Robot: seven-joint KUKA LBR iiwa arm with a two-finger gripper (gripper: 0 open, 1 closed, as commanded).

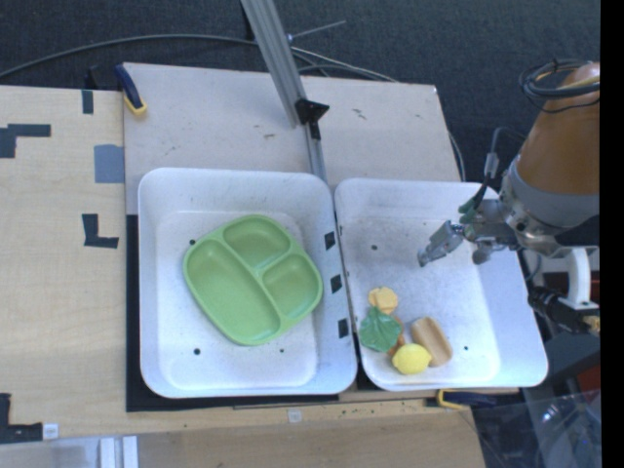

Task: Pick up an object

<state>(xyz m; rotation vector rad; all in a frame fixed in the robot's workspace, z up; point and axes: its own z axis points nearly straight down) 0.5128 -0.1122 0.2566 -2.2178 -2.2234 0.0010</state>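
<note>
In the right bin (pixel 507 291), near its front edge, lies a small cluster: a yellow lemon (pixel 411 360), a tan bun-like piece (pixel 432 338), a green leafy piece (pixel 379 331) and a small yellow-orange piece (pixel 383 299). My gripper (pixel 456 253) hangs over the middle of the right bin, behind and to the right of this cluster. Its fingers are spread open and nothing is between them. The orange band of the arm (pixel 561 135) rises at the right.
A green divided plate (pixel 253 278) lies in the left bin (pixel 156 261). A slanted metal pole (pixel 278 47) comes down to the rim between the two bins at the back. Bare bin floor lies under the gripper.
</note>
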